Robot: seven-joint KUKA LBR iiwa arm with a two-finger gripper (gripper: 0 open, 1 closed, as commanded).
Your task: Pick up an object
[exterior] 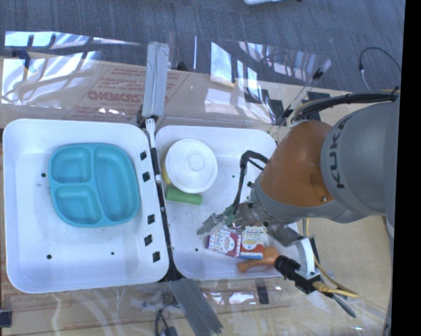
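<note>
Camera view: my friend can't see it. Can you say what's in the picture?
A grey and orange robot arm reaches into the right white bin, its gripper above a small red carton, near a white bowl. The left bin has a blue divided plate.

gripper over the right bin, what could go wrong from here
1. The gripper sits at the edge of the small carton, which lies flat, so the fingers may slide off it.
2. The carton touches the orange tool; a grab could drag both or push them apart.
3. The green object and white bowl lie close by; a sideways move might knock them.
</note>
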